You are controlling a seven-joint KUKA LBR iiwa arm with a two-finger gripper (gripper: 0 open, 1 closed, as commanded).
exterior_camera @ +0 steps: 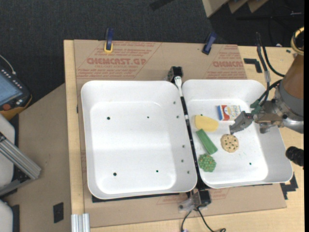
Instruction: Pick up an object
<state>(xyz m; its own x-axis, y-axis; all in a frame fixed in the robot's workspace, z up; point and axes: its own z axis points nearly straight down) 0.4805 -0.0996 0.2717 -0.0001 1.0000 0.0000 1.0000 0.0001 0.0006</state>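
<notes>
The right bin [251, 173] holds several small items: a yellow lemon-shaped piece [206, 123], a green stick [206, 140], a green broccoli-like clump [207, 163], a round cookie [230, 142] and a small white, blue and red carton [227, 111]. My gripper [240, 123] reaches in from the right, over the bin, just right of the carton and above the cookie. Nothing shows between its fingers.
The left bin [96, 144] lies beside the right one, joined at a black hinge strip [186, 124]. Both rest on a cardboard sheet [145, 57] with clamps at its far edge. Cables run at the right by the arm.
</notes>
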